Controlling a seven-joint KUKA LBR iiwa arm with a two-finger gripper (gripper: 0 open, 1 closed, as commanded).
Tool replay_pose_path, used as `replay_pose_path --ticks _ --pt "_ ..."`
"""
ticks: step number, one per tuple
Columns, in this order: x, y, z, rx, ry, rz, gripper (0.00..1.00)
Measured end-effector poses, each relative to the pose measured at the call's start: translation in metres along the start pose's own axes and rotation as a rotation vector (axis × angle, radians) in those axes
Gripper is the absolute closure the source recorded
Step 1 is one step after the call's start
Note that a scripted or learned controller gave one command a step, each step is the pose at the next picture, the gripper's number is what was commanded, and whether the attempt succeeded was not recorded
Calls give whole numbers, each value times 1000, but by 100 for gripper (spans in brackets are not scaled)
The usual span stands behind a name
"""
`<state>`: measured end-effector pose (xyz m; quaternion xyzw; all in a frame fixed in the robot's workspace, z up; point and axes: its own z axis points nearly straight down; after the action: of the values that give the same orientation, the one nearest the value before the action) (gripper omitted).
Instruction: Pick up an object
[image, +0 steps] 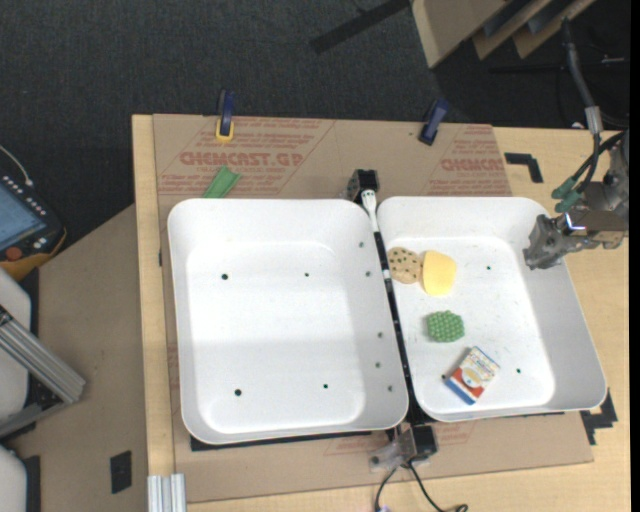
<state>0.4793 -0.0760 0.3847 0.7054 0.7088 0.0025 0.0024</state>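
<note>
Your gripper (540, 250) hangs over the far right rim of the right bin (570, 330), reaching in from the right side of the counter (150, 200); from this slanted overhead angle you cannot tell whether it is spread or closed, and nothing can be seen in its grasp.

Four objects lie in the right bin, all toward its left half and well apart from the gripper. A round brown cookie (404, 265) sits near the bin's left wall, touching or just beside a yellow rounded piece (439, 273) on its right. Below them, near the middle of the bin, rests a green bumpy ball (445, 326). Closer to the near edge lies a small box (471, 374) in white, red and blue, tilted at an angle.

The left bin (200, 240) sits flush against the right one, the two meeting along a dark seam. Both rest on a cardboard sheet (300, 150) printed with red lettering and held at its far edge by a yellow clamp (226, 118) and a blue clamp (434, 121). A green strip (221, 183) lies on the cardboard just beyond the left bin.
</note>
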Motion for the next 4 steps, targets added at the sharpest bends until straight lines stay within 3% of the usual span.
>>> replay_pose_path --ticks 1,2,3,4 --pt "78 2 -58 -2 2 -4 100" --pt "129 1 -13 12 1 -1 100" --pt "174 0 32 12 0 1 100" --pt "108 0 57 11 -2 12 100"
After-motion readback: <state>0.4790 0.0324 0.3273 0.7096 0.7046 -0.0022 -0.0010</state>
